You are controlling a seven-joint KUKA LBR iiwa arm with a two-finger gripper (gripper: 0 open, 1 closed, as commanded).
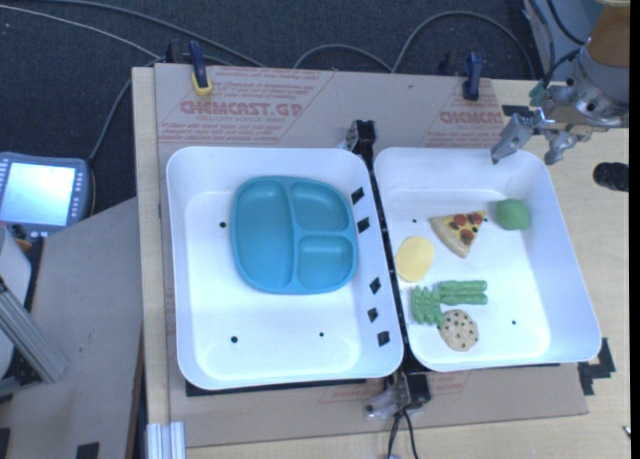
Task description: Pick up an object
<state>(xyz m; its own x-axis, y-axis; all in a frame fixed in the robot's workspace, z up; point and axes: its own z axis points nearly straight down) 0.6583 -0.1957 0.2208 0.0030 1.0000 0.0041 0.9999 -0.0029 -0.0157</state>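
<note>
In the right bin (560, 277) lie a green ball (513, 214), a pizza slice (459, 230), a yellow lemon-like piece (414, 258), a green bunch of vegetables (448, 298) and a cookie (459, 329). My gripper (530, 146) hangs over the bin's far right rim, above and a little right of the green ball. Its two fingers stand apart, open, with nothing between them.
A blue divided plate (295, 235) lies in the left bin (200, 317). Black clips run down the divider between the bins. Two clamps (199, 74) hold the cardboard at the bench's far edge. A small screen (40, 190) stands at the left.
</note>
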